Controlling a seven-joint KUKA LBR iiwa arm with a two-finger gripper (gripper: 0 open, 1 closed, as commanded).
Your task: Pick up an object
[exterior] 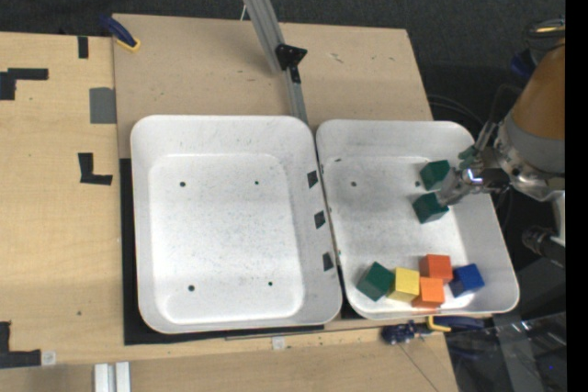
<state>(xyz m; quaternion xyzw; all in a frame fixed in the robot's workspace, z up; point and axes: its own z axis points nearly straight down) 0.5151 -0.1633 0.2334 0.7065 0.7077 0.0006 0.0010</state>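
The right bin (367,197) holds several small blocks. Two dark green blocks lie near its right wall, one (435,173) above the other (429,208). My gripper (457,186) reaches in from the right and sits low between these two, close to both. Nothing is visibly held in it. Along the bin's front edge sit a green block (375,280), a yellow block (405,282), two orange blocks (435,266) (430,291) and a blue block (467,278).
The left bin (220,225) lies beside the right one. A slanted metal pole (262,5) crosses the bench behind the bins. The arm's orange band (551,92) hangs over the right bin's right wall.
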